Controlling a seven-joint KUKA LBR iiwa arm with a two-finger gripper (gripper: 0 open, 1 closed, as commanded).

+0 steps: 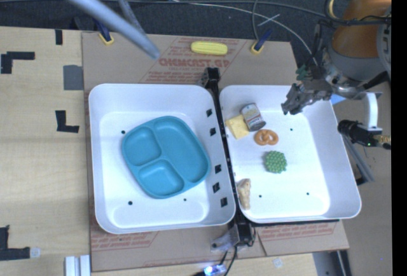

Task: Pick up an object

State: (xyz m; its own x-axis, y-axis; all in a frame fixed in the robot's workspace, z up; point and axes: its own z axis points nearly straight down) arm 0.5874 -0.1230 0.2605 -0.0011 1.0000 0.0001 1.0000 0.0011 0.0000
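The right bin [318, 201] holds a small grey can [253, 117], a pale yellow block [236, 127], an orange pretzel [266, 137], a green bumpy ball [275, 161] and a beige piece [243, 191] near the bin's front left corner. My gripper [296, 102] hangs over the far right part of this bin, up and to the right of the can, apart from all the objects. Nothing shows between its dark fingers.
The left bin [105, 141] bears a blue divided plate [166, 155]. A yellow banana-like object [208, 48] lies on the cardboard behind the bins. A black divider [219, 141] runs between the two bins. Cables hang at the back right.
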